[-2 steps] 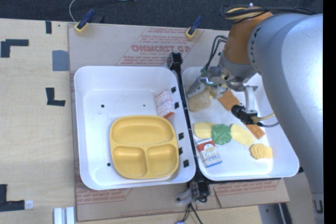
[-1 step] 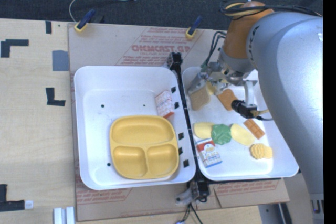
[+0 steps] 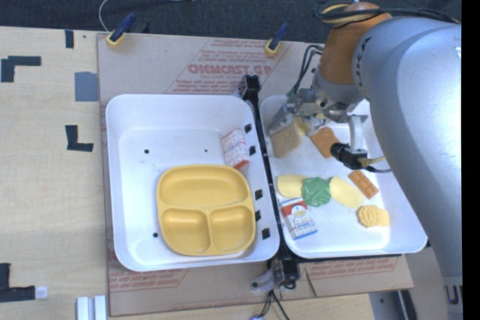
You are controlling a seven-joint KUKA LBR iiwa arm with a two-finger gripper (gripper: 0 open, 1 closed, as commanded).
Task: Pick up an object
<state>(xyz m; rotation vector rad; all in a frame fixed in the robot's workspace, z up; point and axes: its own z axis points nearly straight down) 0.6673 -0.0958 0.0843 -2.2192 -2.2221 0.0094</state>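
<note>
My gripper (image 3: 289, 118) hangs low over the far left part of the right bin (image 3: 405, 236), just above a tan bread-like slice (image 3: 283, 141). An orange piece (image 3: 323, 142) lies right beside it, partly under the wrist. Nearer the front are a pale yellow piece (image 3: 289, 184), a green leafy piece (image 3: 316, 191), another yellow piece (image 3: 346, 192), a small brown bar (image 3: 363, 183), a ridged yellow piece (image 3: 373, 216) and a red and white carton (image 3: 298, 219).
The left bin (image 3: 127, 161) holds a yellow divided plate (image 3: 206, 210) and a small red and white carton (image 3: 235, 148) by the dividing wall. The grey arm (image 3: 420, 109) covers the right bin's far right side. Cables hang around the wrist.
</note>
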